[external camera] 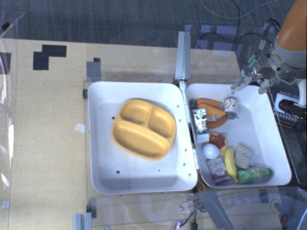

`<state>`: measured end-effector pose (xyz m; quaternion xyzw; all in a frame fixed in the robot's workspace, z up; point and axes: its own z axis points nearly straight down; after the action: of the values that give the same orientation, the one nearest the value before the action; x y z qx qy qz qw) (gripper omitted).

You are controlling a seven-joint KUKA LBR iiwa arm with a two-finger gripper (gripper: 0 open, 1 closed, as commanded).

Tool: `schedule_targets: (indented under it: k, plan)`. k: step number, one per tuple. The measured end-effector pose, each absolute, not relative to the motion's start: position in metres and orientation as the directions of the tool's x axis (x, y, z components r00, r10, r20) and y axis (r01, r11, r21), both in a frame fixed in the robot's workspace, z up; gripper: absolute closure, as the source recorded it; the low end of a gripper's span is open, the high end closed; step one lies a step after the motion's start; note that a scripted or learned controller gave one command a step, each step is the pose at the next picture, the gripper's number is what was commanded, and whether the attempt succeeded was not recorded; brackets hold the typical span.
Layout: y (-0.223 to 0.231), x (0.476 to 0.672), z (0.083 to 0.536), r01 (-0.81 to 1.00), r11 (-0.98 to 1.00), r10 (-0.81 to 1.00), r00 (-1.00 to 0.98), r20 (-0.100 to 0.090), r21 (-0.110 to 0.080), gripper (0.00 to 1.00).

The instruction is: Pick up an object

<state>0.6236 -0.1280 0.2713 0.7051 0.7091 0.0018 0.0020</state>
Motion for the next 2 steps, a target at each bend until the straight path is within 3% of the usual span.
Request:
schedule_targets:
  k: [1,2]
  plan:
    - [-0.17,0.602,0.12,0.994,0.111,0.994,-0.111,-0.001,0.004,0.0]
    - [-0.172,0.668,0.086,0.973,0.229,0.973,-0.229,-0.005,0.007,0.0]
